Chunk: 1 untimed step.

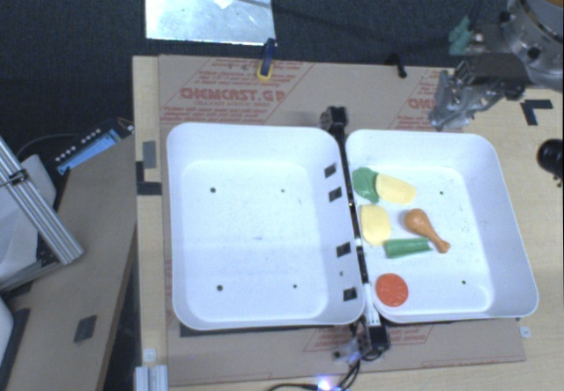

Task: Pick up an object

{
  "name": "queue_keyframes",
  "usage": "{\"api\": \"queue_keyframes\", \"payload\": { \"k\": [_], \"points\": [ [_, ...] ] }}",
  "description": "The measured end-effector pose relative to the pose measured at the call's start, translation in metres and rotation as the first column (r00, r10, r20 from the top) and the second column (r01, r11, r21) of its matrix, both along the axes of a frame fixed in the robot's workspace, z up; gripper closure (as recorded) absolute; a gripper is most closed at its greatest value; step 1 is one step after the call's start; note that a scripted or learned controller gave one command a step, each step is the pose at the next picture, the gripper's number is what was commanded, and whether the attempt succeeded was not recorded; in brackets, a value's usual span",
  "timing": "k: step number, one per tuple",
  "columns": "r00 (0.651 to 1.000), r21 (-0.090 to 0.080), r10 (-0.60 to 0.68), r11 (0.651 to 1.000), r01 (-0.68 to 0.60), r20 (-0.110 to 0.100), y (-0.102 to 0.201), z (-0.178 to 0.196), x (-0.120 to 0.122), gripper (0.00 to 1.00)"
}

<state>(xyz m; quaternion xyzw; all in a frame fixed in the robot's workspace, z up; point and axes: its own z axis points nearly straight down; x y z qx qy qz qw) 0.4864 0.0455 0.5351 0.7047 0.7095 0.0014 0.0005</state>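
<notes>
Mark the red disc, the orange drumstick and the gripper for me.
red disc (392, 290), camera view, centre of its top face.
orange drumstick (421, 224), camera view, its thick end.
gripper (448, 113), camera view, at its tip.

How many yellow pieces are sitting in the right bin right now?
2. One yellow piece lies near the divider, touching the green-ended item's right side. The other yellow piece lies just below, against the divider, left of the orange drumstick. None seem hidden.

arm (538, 2) cut off by right edge; claw (448, 112) fingers too blurred to judge.
</notes>
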Motion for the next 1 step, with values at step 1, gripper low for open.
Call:
{"api": "queue_keyframes", "payload": {
  "k": [1],
  "points": [
    [1.000,0.001,0.001,1.000,-0.001,0.000,0.0359,0.0000,-0.0001,1.00]
  ]
}}
